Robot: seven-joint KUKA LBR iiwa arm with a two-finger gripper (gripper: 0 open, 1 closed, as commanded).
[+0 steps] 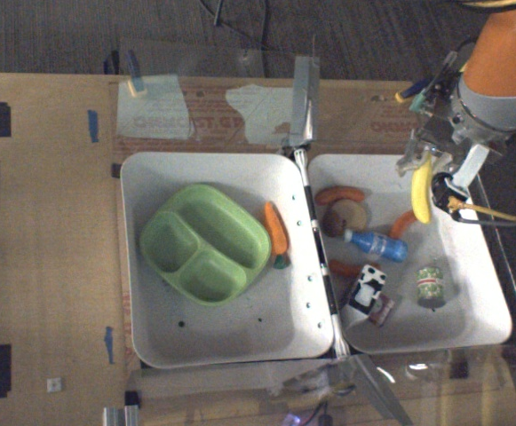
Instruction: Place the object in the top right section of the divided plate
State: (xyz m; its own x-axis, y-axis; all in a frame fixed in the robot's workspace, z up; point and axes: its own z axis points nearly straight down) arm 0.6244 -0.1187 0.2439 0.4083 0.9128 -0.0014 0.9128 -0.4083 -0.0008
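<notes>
The gripper (431, 169) hangs over the far part of the right white bin (493, 327), clenched on a yellow plastic banana (422, 193) that dangles upright between its fingers. The banana looks light, stiff and smooth, so likely slippery; a hold across its thick middle seems safest. The green divided plastic plate (206, 242) lies in the left white bin (151, 327), well apart from it. No lettering can be read on the blue bottle (377, 244) or the small can (430, 284).
</notes>
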